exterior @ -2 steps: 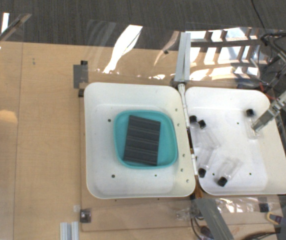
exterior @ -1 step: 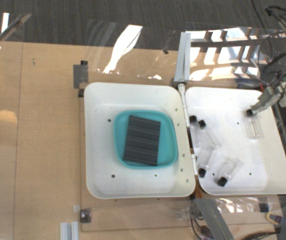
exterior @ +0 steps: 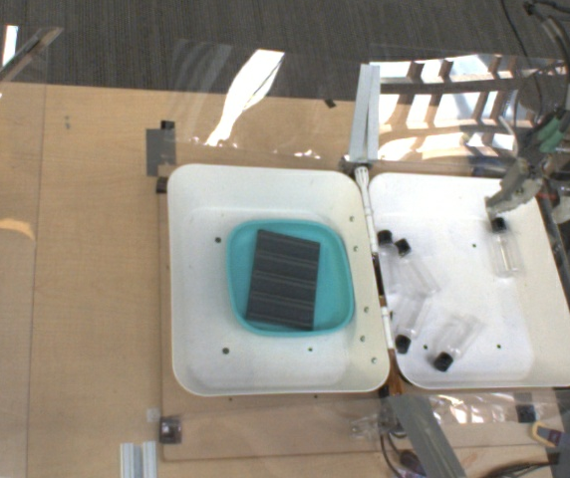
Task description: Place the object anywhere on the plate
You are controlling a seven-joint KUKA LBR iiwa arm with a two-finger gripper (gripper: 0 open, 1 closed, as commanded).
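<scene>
A dark grey ribbed rectangular block [exterior: 283,281] lies flat on the teal plate [exterior: 339,289], slightly tilted and roughly centred on it. The plate sits in the middle of the left white bin [exterior: 195,352]. My gripper [exterior: 505,203] hangs over the far right part of the right white bin [exterior: 554,361], well away from the plate and the block. A clear vial [exterior: 505,254] lies just in front of the gripper.
Several clear vials with black caps lie scattered in the right bin, such as one [exterior: 397,244] near the divider and one [exterior: 451,344] near the front. A metal frame [exterior: 434,78] and cables stand behind the right bin.
</scene>
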